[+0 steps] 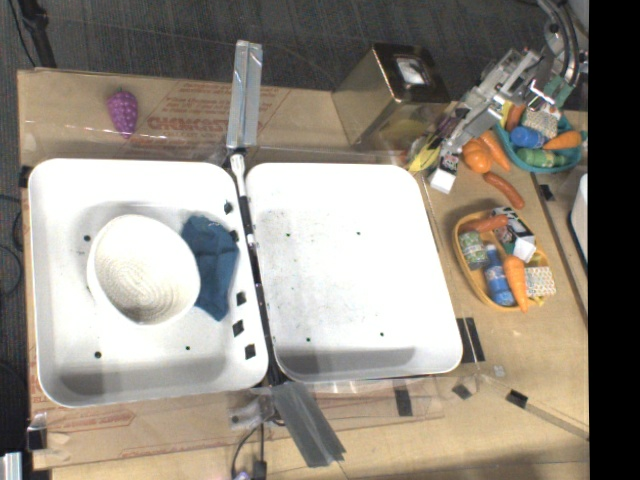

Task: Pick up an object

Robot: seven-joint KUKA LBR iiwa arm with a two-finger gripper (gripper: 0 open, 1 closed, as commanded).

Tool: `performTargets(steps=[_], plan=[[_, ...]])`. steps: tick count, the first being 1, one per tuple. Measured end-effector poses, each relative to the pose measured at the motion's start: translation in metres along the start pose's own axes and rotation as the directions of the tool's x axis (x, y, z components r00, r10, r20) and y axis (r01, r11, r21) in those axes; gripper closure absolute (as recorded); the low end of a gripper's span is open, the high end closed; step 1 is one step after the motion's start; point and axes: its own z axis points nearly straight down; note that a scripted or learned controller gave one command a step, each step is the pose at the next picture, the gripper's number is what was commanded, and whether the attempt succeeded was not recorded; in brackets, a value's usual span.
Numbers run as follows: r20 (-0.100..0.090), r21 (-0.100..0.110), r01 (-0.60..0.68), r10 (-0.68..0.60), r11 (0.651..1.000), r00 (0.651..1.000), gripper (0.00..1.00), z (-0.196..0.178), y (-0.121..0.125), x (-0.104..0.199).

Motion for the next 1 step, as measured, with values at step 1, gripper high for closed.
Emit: performTargets(steps=[1], plan=[[0.000,0.000,0.161,-0.161,0.987,0.987,0.00,0.0399,-0.0115,0.0157]])
